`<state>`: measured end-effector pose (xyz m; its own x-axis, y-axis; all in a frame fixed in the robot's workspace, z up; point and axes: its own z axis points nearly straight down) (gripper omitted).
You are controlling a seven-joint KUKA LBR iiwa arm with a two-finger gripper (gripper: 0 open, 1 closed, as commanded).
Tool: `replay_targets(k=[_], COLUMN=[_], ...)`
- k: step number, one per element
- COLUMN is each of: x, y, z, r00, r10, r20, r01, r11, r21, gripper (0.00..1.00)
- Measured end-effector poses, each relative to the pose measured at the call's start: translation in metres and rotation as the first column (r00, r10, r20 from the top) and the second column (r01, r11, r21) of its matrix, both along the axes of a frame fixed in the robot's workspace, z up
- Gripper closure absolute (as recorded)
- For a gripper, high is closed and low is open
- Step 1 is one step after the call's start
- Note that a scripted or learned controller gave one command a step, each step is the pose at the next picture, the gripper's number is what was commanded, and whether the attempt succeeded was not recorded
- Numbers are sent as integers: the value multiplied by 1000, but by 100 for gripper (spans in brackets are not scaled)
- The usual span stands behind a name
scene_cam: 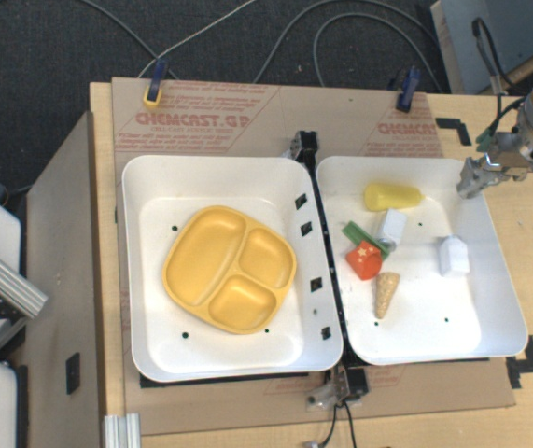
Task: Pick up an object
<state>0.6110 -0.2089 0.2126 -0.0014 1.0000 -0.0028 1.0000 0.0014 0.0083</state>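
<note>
Camera view, left to right: a glossy yellow plastic divided plate fills the left white bin. The right white bin holds a smooth yellow lemon-like lump, red plastic strawberry, ridged tan cone and small white block. The metal gripper hovers at that bin's upper right rim; whether its jaws are wide or narrow cannot be told.

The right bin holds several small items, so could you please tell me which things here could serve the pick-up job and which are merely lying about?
For the job:
- gripper
- yellow piece
- red strawberry
- tan cone
- white block

Lying about:
- yellow divided plate in the left bin
- blue clamps
- cables
</note>
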Motion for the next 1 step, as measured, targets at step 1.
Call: replay_targets(k=[1], x=[1], y=[0], z=[43], r00=[1000], r10=[1], r20=[-2], r01=[-1], r11=[1000], r21=[1], gripper=[100])
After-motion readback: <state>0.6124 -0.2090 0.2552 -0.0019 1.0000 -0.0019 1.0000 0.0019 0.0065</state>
